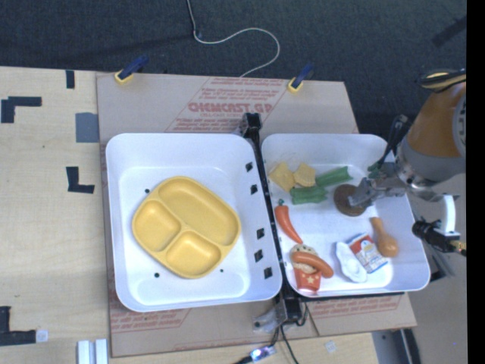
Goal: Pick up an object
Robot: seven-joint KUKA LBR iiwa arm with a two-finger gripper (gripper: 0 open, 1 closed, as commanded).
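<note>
The gripper (362, 196) hangs low in the right bin (342, 142), at about three o'clock in the camera view, just over a brown round piece (347, 201); whether the jaws are apart or closed cannot be told. That piece looks like light, stiff toy plastic, probably smooth and apt to slip, so pinching across its rim seems best. The green pieces (318, 186) lie just beside it at nine o'clock.
</note>
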